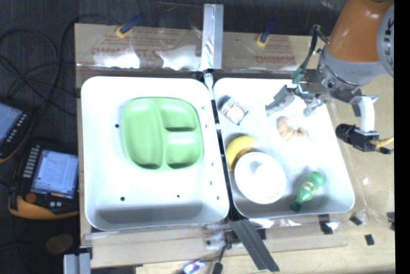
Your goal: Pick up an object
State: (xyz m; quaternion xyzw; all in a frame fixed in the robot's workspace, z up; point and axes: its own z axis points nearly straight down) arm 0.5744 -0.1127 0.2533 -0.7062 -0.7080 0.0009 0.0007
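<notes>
The right bin (339,157) holds several objects. A small pale wrapped item (234,111) lies near its back left corner, and a peach-coloured curled piece (291,129) sits toward the back right. A yellow round object (237,147) is tucked against a white bowl (259,178). A green bottle (307,188) lies on its side at the front right. My gripper (293,106) hangs over the back of the right bin, just above the peach piece. It is open, with nothing between its spread fingers (277,104).
In the left bin (102,196) rests a green divided plate (163,132). A metal divider (218,157) separates the two bins. Clear plastic sheeting and clips (131,24) lie behind them. A tablet and pendant (48,173) sit off the bench to the left.
</notes>
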